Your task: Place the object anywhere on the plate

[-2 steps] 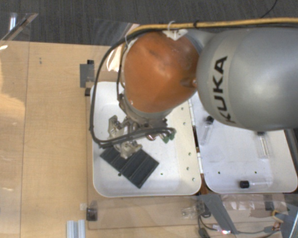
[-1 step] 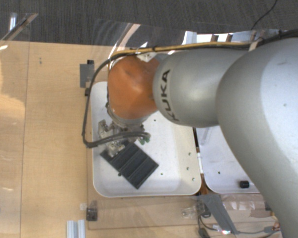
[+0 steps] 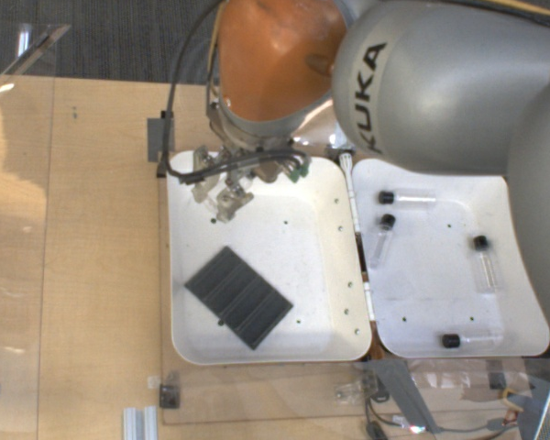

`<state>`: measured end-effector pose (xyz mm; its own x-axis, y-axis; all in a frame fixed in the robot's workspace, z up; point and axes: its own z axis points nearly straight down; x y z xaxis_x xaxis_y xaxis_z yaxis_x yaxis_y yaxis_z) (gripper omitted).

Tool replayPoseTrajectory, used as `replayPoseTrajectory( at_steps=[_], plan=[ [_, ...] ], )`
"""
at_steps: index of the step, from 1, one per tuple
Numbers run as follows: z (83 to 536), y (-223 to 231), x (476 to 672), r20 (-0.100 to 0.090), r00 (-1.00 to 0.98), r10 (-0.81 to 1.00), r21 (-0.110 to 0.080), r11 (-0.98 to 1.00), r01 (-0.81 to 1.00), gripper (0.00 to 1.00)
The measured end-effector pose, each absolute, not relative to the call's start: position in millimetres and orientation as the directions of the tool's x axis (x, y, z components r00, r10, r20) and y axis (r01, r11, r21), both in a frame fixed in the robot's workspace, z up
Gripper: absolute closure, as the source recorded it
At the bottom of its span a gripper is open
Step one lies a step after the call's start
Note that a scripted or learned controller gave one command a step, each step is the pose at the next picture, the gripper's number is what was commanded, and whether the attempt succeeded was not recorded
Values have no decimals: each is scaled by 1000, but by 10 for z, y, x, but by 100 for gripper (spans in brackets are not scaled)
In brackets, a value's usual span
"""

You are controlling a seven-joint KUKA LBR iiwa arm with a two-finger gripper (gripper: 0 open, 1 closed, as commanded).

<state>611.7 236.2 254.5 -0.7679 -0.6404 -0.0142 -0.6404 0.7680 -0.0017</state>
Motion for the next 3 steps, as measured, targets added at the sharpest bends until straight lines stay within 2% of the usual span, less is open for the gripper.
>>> replayPoseTrajectory(
  at_steps=[1,2,3],
  plan=[
    [3372,2301,6698,-16,-809,-588,-1,809,-588,100],
    [3376,2363,6693,-13,-513,-858,-5,513,-858,100],
    [2592,2284,6142,-8,-403,-915,-3,403,-915,100]
  ],
)
